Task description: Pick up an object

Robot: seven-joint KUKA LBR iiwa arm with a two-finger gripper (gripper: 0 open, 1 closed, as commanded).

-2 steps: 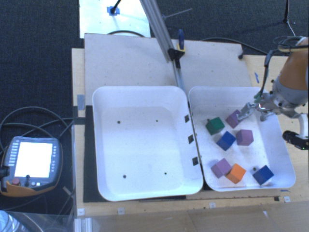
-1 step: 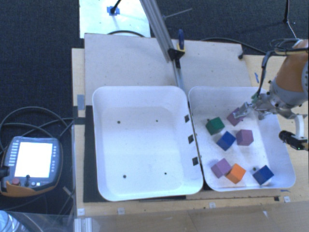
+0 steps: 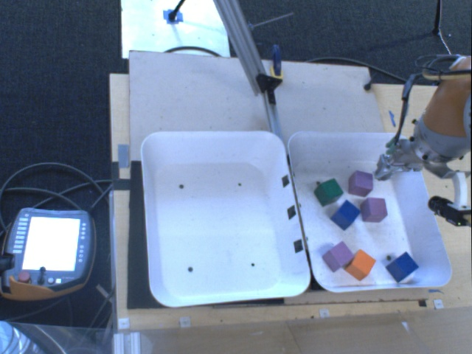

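Seven coloured blocks in the right bin [image 3: 420, 198] — none lifted.

A green block [image 3: 328, 192] lies toward the bin's left side, with a purple block [image 3: 361, 183] just to its right. Below them, a blue block [image 3: 345, 214] sits just beside a second purple block [image 3: 374, 209]. Nearer the front wall, a third purple block [image 3: 338, 256] touches an orange block [image 3: 361, 264]; a second blue block [image 3: 402, 266] lies apart at the front right — all rest flat on the bin floor, each turned at its own angle.

We are in a robotics lab: a teach pendant [image 3: 46, 254] lies left of the bench [image 3: 199, 87], cables trailing over dark carpet [image 3: 59, 65].
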